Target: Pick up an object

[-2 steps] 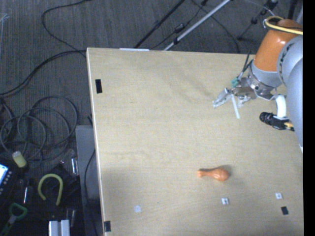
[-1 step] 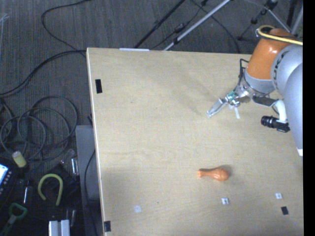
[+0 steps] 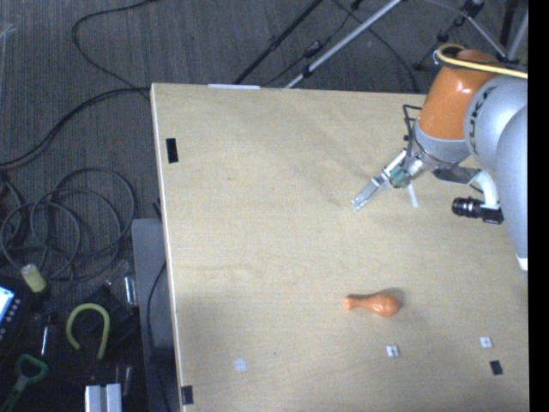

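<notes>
A small orange, gourd-shaped object lies on its side on the tan bench top, toward the lower right. My gripper hangs over the upper right of the bench, well above and slightly right of the object in the camera view. Its two fingers are spread apart, one reaching left and one pointing down, with nothing between them. The grey arm with its orange band comes in from the right.
Small black and white markers sit near the bench's lower right and left edge. Cables and tools lie on the floor at left. Tripod legs cross the floor behind the bench.
</notes>
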